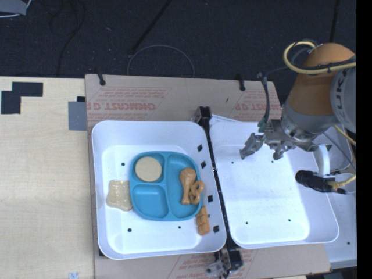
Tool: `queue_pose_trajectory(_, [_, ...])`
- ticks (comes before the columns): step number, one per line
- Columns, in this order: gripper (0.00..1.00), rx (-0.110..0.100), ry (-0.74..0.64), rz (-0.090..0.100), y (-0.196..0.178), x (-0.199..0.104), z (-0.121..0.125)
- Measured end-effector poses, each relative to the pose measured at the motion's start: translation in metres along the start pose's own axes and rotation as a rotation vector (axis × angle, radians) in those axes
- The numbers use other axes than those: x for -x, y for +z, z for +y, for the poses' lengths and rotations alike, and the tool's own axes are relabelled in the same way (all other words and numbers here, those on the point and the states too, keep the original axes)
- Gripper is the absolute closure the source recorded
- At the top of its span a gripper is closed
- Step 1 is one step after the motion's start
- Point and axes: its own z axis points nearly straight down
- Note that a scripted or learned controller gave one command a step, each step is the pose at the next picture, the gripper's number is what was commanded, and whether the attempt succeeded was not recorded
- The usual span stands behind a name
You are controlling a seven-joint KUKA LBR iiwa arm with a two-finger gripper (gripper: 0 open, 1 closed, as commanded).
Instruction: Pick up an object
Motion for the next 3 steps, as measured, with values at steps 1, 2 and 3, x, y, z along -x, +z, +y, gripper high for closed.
queue_pose_trajectory(1, [0.00, 0.013, -0.002, -0.001, -0.008, 0.000, 0.003])
queue_pose_trajectory(2, [0.00, 0.008, -0.001, -0.001, 0.054, 0.004, -0.004])
queue_pose_trajectory(3, [0.00, 0.009, -0.002, 0.000, 0.110, 0.001, 0.006])
